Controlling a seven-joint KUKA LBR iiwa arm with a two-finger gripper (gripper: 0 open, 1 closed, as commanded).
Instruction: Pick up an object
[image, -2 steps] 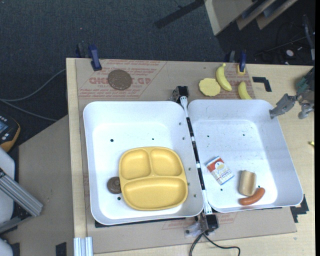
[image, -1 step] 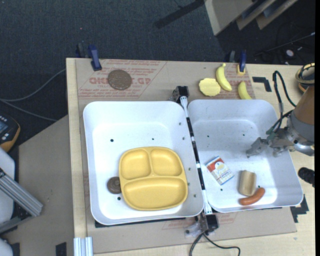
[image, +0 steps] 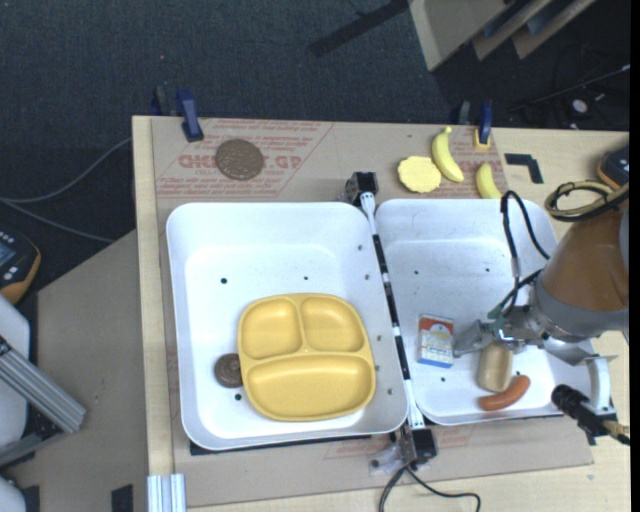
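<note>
The right bin (image: 450, 235) holds three things near its front. A small white carton with red and blue print (image: 436, 341) lies toward the left. A tan, stubby cylinder (image: 493, 369) stands to its right. An orange-red sausage (image: 503, 393) lies in front of the cylinder. My gripper (image: 490, 343) hangs low over the bin, just above the top of the tan cylinder and right of the carton. The arm's wrist covers much of it.
The left bin (image: 260, 240) holds a yellow compartment tray (image: 303, 355) with a brown round cookie (image: 229, 370) at its left edge. On the bench behind the bins lie a brown disc (image: 239, 158), two bananas (image: 447, 155) and a yellow round piece (image: 419, 174).
</note>
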